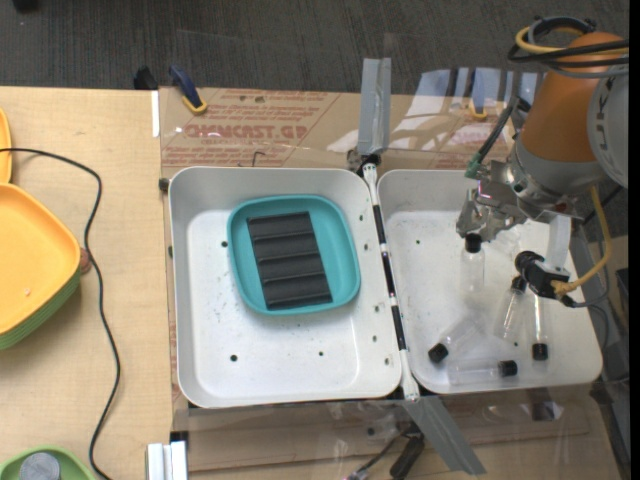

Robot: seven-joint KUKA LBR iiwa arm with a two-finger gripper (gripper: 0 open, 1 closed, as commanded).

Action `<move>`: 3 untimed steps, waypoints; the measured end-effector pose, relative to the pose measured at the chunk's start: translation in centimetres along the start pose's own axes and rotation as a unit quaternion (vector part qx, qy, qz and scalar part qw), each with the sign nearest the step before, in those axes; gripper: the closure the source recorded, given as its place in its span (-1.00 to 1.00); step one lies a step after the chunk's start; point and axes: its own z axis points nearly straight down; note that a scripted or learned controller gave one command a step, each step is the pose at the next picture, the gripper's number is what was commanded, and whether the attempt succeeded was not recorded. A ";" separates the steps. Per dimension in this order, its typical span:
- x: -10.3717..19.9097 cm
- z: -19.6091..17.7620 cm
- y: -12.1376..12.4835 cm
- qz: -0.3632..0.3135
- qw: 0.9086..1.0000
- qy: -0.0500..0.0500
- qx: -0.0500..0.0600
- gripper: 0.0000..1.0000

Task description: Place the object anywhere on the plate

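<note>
Hanging over the right bin [560, 373], the gripper [497, 230] is at the far part of it, under the grey arm [610, 118] with its orange band [565, 108], which comes in from the right. Whether the gripper is clenched or released I cannot tell, because its lower end is mixed with clear and shiny parts, and I see nothing that is clearly grasped in it. The task's thing, a dark ridged block [289, 260], is well apart from the gripper, in the left bin [200, 368]. It lies flat in the middle of the teal plate [345, 268], inside the rim, with its long side running from far to near. The plate stands on the floor of the left bin, a little toward the far side, and it does not touch the bin walls. Three small black pieces [437, 351] lie in the near part of the right bin. Left of the bins, on the wooden table [120, 418], there are stacked yellow dishes [30, 258] and a black cable [103, 268] that runs from far to near. Behind the bins lies a sheet of cardboard [260, 123] with red print, and a small blue and yellow tool [187, 88] rests at its far left corner.
</note>
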 end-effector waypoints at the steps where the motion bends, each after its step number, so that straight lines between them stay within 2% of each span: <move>1: 0.0 0.0 0.0 0.000 1.000 0.000 0.000 -1.00; 2: -4.5 -9.3 -1.9 0.006 1.000 0.000 -0.001 -1.00; 3: -8.7 -12.4 -2.2 0.034 0.999 0.000 -0.001 -1.00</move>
